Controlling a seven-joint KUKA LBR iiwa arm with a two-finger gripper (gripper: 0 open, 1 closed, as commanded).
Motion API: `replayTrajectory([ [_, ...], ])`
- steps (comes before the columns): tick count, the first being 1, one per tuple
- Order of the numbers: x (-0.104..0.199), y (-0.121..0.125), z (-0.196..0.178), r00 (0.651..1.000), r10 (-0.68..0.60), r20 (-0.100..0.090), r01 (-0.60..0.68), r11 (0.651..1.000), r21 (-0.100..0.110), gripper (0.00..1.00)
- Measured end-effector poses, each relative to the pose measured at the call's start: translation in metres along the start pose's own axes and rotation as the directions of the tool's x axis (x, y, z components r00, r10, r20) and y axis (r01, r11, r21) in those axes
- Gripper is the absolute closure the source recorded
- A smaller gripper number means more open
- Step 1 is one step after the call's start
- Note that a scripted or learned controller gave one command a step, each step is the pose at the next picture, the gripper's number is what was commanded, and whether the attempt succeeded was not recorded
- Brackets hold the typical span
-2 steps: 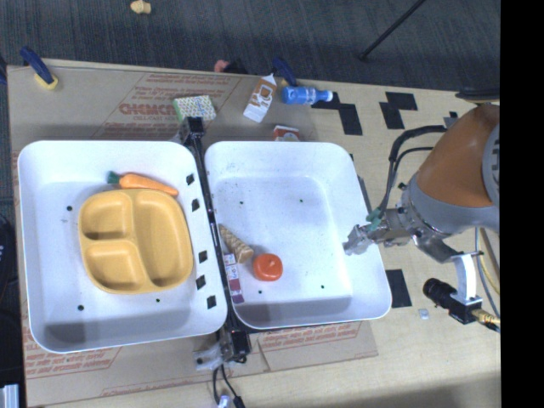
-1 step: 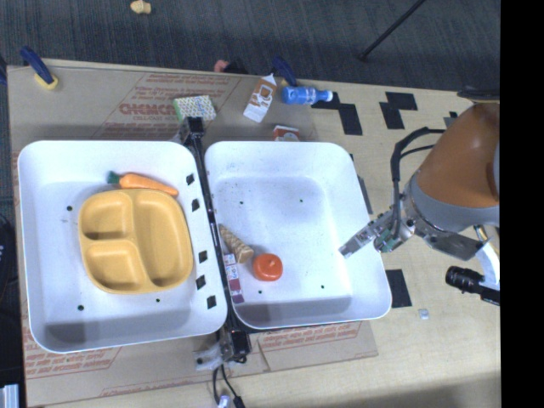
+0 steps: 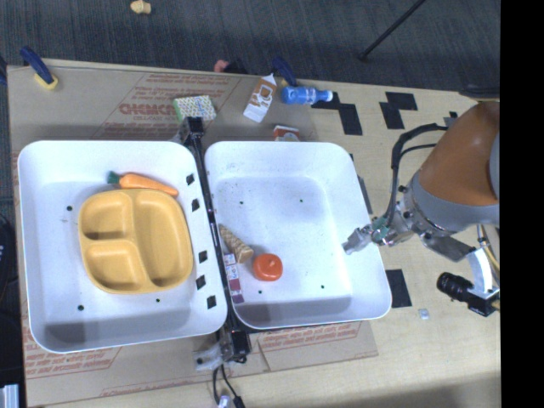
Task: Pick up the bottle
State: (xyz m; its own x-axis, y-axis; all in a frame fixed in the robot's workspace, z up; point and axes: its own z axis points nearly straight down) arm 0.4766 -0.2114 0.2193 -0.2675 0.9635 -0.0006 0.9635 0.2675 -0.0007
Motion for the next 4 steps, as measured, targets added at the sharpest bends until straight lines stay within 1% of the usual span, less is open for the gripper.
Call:
replayTrajectory([
  [1,0.0,0.0,0.005,0.965,0.263,0.0,-0.263,0.965,0.0,1.0],
  [2,0.001,0.0,0.012,0.996,0.087,-0.004,-0.087,0.996,0.003,1.0],
  [3,0.001,0.0,0.011,0.962,-0.272,-0.004,0.272,0.962,0.002,1.0],
  [4,0.001,0.0,0.02,0.88,-0.474,-0.005,0.474,0.88,0.001,1.0],
])
